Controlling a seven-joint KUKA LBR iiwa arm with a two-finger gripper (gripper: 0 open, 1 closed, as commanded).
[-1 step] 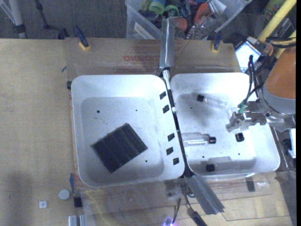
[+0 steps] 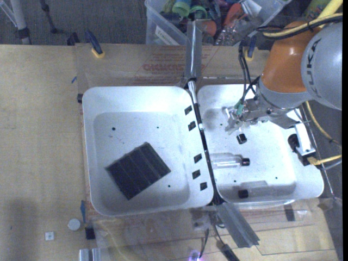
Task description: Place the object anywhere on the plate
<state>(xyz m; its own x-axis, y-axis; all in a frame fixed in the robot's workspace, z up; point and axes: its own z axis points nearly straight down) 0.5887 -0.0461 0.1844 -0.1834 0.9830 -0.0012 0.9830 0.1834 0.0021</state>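
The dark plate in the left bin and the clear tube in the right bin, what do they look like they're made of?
Plate: looks like matte black plastic or rubber; dull, no glare, with parallel ridges across it. Could be coated metal; hard to tell.
Tube: looks like clear plastic or glass; the white bin shows through, with bright highlights and a dark cap at one end.

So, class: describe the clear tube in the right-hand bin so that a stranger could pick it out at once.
Start with the two white bins side by side and take the right bin. Near its left wall, just below the middle, a clear tube lies on its side, pointing left to right. Its see-through body and black cap set it apart from the small black block above it.
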